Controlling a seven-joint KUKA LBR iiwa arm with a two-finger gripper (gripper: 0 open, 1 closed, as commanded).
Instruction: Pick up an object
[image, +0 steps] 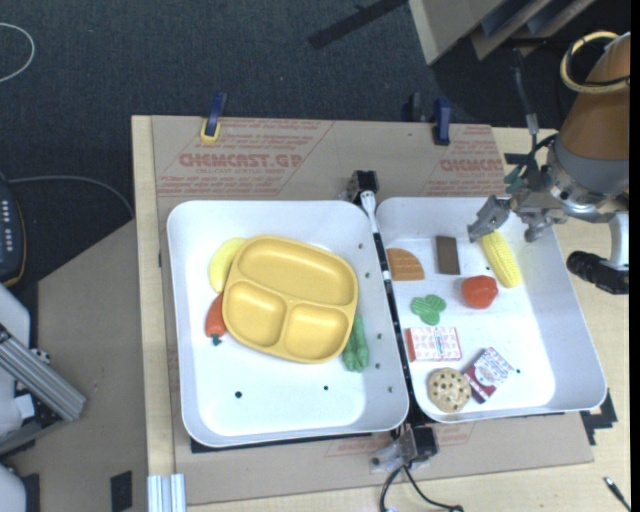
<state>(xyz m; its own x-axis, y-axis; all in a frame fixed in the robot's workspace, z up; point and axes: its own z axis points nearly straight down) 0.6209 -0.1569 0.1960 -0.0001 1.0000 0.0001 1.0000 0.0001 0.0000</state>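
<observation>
My gripper (512, 222) hangs over the far right part of the right bin (572, 330), its two fingers spread open with nothing between them. Just below it lies a yellow corn cob (501, 259), slanted, its far end close under the fingers. A red tomato (480, 291) sits just in front of the cob. To the cob's left lies a brown bar (447, 254), and beyond it a tan bread piece (404, 263).
The right bin also holds a green broccoli (429, 308), a red-white packet (433, 344), a cookie (447, 389) and a red wrapper (490, 370). The left bin (190, 380) bears a yellow divided tray (288, 298), a yellow item (222, 262), a red item (215, 318) and a green item (355, 348).
</observation>
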